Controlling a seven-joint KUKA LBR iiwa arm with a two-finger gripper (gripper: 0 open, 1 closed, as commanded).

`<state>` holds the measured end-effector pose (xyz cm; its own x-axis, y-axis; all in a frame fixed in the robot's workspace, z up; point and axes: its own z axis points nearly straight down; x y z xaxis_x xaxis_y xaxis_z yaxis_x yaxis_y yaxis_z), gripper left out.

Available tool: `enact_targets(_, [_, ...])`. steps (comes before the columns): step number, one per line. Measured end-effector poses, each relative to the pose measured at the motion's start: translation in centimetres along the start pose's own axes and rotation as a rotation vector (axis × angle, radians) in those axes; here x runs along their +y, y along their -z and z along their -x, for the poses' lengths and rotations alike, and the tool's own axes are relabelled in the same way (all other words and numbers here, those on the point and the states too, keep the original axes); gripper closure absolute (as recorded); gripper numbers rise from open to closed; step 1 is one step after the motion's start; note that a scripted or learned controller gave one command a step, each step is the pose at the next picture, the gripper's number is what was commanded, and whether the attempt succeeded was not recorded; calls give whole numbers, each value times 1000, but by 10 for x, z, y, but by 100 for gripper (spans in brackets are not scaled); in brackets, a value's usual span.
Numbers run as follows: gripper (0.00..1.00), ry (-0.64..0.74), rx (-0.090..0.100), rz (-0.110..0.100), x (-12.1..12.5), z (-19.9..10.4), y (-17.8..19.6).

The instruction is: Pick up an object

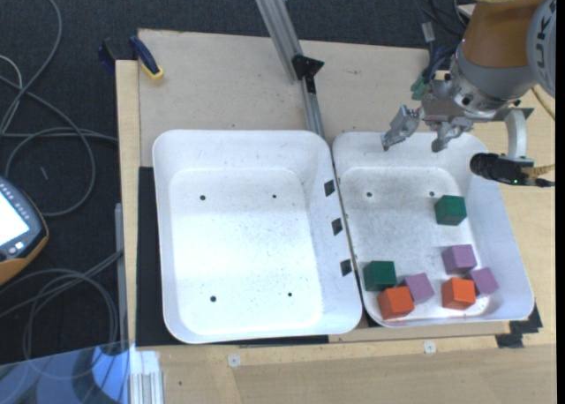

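Observation:
My gripper (417, 135) hangs over the far edge of the right bin (402, 183), fingers spread apart and pointing down with nothing between them. Below it in the bin lie several small blocks. A green block (451, 210) sits alone toward the right side. Near the front edge are another green block (380, 274), two orange blocks (396, 302) (458, 293), and three purple blocks (458, 258) (418, 287) (484, 280). All of the blocks rest well in front of the gripper.
The left bin (243, 235) lies beside the right one, with black clips (336, 226) along the shared rim. A metal pole (281, 27) slants up from the bench behind the bins. A yellow-and-blue tool (146, 58) lies at the bench's far left corner.

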<state>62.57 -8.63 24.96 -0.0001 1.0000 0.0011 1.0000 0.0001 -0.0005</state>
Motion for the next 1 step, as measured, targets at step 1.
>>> enact_targets(1, [0,-4,-6,11,-26,65,126])
